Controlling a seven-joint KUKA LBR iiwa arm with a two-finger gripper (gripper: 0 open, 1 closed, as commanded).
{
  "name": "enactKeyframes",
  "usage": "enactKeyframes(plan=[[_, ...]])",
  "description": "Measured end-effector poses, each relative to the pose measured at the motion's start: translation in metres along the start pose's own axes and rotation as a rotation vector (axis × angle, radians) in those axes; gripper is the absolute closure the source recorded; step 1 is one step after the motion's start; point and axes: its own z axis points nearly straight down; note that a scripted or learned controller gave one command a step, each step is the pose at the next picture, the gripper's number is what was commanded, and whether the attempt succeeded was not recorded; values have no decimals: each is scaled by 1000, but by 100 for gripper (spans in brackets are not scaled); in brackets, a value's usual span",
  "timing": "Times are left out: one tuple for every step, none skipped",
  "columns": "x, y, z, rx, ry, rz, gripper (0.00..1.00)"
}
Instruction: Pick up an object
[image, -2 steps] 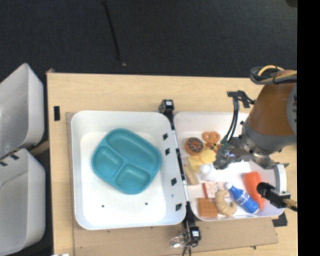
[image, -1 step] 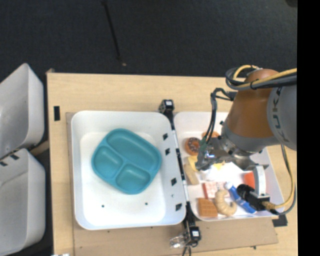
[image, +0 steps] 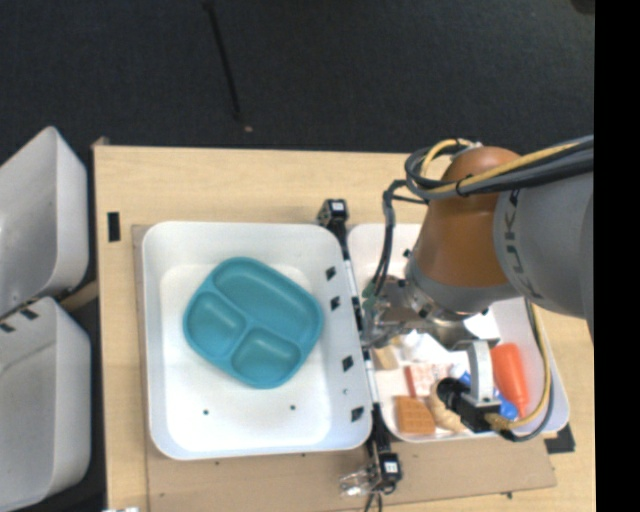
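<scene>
Dark carpet lies behind a pale wooden bench (image: 120, 180) that carries two white bins side by side; the left bin (image: 240, 420) holds one teal divided plate (image: 253, 322), lying flat near its middle; the right bin (image: 402, 245) holds the clutter, under the arm.

The hand (image: 398, 322) hangs low over the right bin's near-left part, just beside the wall between the bins; the wrist covers it, so we cannot tell whether it is open or closed, and we see nothing held.

We count four loose things in the right bin: one orange tapered piece (image: 511, 370) toward the right wall, one small blue piece (image: 507, 408) just below it, one white-and-red packet (image: 425, 378) near the middle, and one brown square block (image: 412, 414) at the front edge; more may lie hidden beneath the arm.

We judge all four light. The orange piece looks smooth and rounded, so it may slip, and is best taken across its middle; the brown block looks stiff and flat-sided, an easy pinch on opposite edges; the packet seems thin and flat, hard to get under. The plate is stiff, wide and shallow, so only its rim offers a hold.
</scene>
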Motion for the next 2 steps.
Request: enactKeyframes(plan=[[48, -10, -13, -2, 0, -2, 100], [57, -4, 0, 1, -2, 3, 100]])
